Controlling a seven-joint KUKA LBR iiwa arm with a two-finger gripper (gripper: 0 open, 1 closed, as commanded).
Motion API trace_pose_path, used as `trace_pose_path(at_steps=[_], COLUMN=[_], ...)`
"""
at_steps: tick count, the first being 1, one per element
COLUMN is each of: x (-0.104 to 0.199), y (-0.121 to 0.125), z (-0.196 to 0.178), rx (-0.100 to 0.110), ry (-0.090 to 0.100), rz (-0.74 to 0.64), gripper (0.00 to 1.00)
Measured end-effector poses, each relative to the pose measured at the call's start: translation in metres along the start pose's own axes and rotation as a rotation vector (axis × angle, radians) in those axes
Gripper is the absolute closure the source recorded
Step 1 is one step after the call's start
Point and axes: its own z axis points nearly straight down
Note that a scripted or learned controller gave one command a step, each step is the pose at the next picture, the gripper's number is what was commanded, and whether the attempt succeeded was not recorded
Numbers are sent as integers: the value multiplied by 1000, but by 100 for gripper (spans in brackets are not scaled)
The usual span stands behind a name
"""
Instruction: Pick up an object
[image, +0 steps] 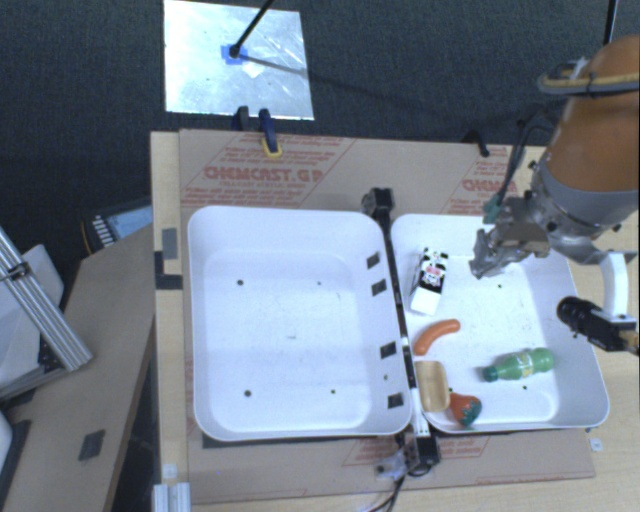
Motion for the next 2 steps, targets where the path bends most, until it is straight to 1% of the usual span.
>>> trace_pose_path(at_steps=[1,2], x=[27,25], y=[27,27], z=[-31,-41], rx=[-20,-20], ry=[0,0], rz=[-5,-4], gripper=[100,100])
